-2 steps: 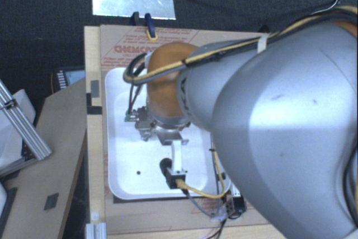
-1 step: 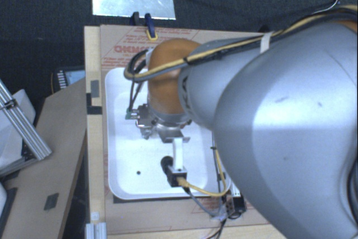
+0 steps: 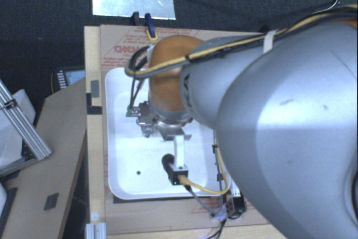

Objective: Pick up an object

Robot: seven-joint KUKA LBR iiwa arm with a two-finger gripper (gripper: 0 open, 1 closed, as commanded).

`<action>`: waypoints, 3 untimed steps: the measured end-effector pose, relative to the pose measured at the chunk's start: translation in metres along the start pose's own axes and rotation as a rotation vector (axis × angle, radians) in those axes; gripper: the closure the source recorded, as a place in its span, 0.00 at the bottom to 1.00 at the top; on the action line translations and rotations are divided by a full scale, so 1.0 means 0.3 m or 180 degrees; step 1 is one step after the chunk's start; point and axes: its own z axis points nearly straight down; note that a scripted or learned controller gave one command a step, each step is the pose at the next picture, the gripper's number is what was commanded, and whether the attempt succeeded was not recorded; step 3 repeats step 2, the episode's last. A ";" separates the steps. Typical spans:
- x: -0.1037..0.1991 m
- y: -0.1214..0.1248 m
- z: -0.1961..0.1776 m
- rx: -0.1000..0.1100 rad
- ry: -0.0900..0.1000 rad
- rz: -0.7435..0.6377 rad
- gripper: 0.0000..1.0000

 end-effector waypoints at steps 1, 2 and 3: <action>0.050 0.203 -0.336 -0.0039 0.0001 -0.0024 1.00; 0.050 0.279 -0.736 -0.0050 0.0008 -0.0025 1.00; 0.050 0.279 -0.736 -0.0050 0.0008 -0.0025 1.00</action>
